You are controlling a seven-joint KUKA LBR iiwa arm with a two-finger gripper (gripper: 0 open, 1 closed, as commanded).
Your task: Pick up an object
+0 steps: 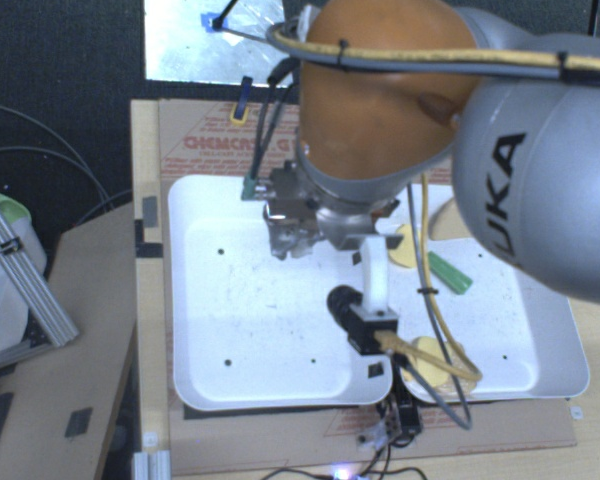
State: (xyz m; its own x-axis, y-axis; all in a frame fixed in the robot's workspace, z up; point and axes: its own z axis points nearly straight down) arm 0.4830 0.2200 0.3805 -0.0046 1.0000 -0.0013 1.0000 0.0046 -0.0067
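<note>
My gripper (288, 236) hangs low over the back middle of the left white bin (220, 308), with nothing visibly in it. The big grey and orange arm covers much of the right bin (555, 363). In that right bin a green oblong object (448, 273) lies beside a pale yellow rounded object (408, 248), both partly hidden by the arm. Another pale yellow piece (432, 366) lies near the right bin's front left corner. The gripper is well to the left of all of these.
Both bins rest on a brown cardboard sheet (210, 140). A shiny metal plate (195, 28) lies behind the bench. An aluminium frame (25, 283) and a tan table stand to the left.
</note>
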